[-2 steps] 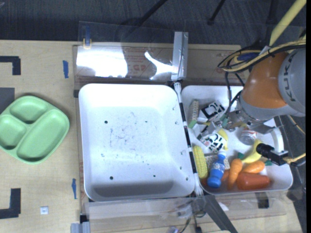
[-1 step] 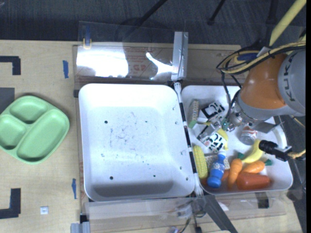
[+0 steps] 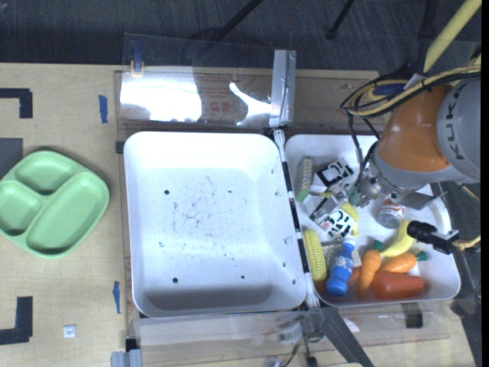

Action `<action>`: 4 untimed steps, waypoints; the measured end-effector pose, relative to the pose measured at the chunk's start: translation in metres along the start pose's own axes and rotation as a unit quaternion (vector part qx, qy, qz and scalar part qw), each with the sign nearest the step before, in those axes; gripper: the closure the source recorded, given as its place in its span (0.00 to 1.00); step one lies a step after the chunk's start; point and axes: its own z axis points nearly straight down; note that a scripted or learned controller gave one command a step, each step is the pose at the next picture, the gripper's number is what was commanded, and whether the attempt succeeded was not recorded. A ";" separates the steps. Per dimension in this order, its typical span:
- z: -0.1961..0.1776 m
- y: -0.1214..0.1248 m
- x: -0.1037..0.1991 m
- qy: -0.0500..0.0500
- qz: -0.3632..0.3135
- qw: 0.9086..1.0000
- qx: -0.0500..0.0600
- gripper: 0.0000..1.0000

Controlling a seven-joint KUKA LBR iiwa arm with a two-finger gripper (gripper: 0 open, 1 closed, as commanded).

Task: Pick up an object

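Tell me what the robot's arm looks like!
The arm is chunky and grey, with a big rounded orange band near its wrist. Part of the black letters "KUKA" shows on the grey. Yellow and black cables loop over it.

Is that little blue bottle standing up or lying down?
Lying down. The blue bottle rests on its side in the right bin, between the corn and carrot.

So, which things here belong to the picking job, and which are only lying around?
Belonging to the job:
- gripper, down in the right bin
- corn cob
- blue bottle
- carrot
- banana
- red piece

Just lying about:
- left bin
- green divided plate
- blue tape marks
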 end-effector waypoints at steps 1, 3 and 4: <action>0.000 0.005 -0.003 -0.002 -0.097 0.995 -0.003 0.00; -0.076 0.052 0.024 0.009 -0.113 0.993 0.019 0.00; -0.077 -0.013 0.046 0.012 -0.196 0.980 0.019 0.00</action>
